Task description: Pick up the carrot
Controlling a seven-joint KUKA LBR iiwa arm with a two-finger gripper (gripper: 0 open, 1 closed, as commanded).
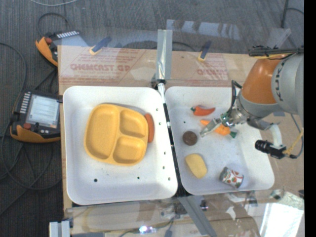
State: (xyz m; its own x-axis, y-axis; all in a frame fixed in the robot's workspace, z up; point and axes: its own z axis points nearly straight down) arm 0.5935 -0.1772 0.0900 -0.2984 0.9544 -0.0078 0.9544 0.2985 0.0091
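Observation:
In the right bin (256, 181), an orange tapering piece with a dark end, which I take for the carrot (203, 110), lies near the back left. My gripper (216, 125) hangs low just to its front right, a short gap away. A second orange piece with a green tip (225, 130) lies directly under and beside the gripper, partly hidden by it. Whether the gripper touches or holds that piece is unclear. The grey arm with its orange band (259, 83) reaches in from the right.
The right bin also holds a brown disc (190, 138), a yellow potato-like lump (196, 165) and a small tipped can (231, 177). The left bin (79, 181) bears a yellow divided tray (116, 134) with a red-orange sausage (149, 127) against its right side.

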